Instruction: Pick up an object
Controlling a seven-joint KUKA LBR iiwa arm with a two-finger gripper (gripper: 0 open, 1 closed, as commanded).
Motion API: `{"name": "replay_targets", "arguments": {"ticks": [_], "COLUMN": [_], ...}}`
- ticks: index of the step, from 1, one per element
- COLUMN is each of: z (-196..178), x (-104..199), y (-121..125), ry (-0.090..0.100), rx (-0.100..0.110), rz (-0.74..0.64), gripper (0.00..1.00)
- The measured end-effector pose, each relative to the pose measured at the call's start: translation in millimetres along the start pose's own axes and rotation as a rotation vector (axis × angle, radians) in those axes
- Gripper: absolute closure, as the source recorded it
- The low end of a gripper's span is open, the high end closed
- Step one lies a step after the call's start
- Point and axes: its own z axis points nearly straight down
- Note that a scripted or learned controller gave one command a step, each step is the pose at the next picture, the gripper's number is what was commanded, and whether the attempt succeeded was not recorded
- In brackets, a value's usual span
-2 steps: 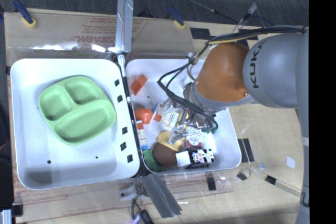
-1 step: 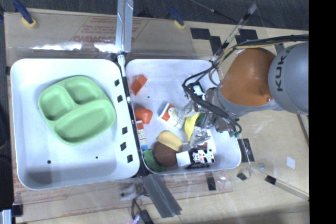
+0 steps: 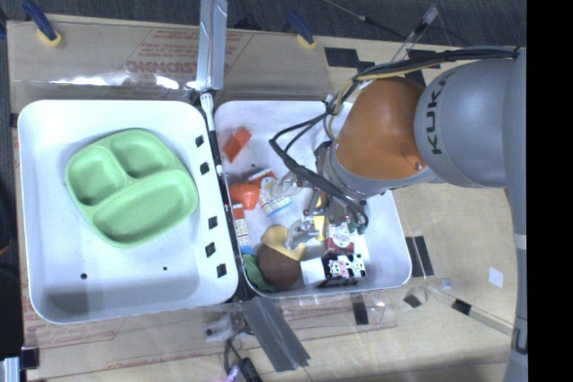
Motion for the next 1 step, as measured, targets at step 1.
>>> {"name": "replay_targets", "arguments": {"ticks": [1], "z": [2.9], "x": [-67.1], "y": [23.2], "ry": [0.005], "rx": [-0.002], "rz": [-0.052], "gripper": [0.00]}}
